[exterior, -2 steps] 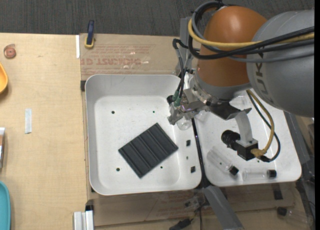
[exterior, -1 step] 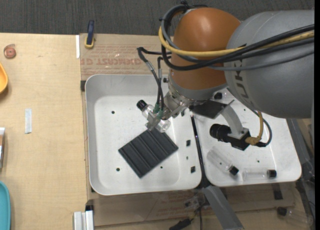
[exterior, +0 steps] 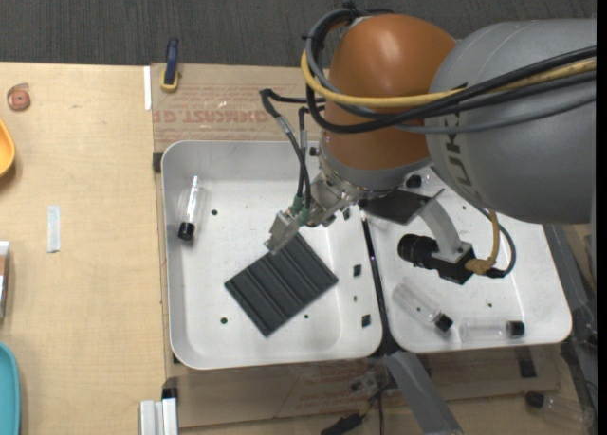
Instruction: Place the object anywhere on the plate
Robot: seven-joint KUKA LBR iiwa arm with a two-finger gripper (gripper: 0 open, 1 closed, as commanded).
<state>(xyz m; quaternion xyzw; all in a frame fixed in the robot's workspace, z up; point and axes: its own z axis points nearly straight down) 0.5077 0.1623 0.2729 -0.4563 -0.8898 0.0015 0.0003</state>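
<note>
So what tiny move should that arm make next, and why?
Probably ease straight down a little: the pincer sits at the upper edge of the dark ribbed plate in the left bin, seemingly just above or touching it.

A single fixed camera looks down on the tabletop (exterior: 76, 329) at a slant from above, near enough that the two white bins, the left bin (exterior: 190, 329) and the right bin (exterior: 541, 315), span most of the frame. The arm (exterior: 455, 111) enters from the right and looms close beneath the lens.
</note>
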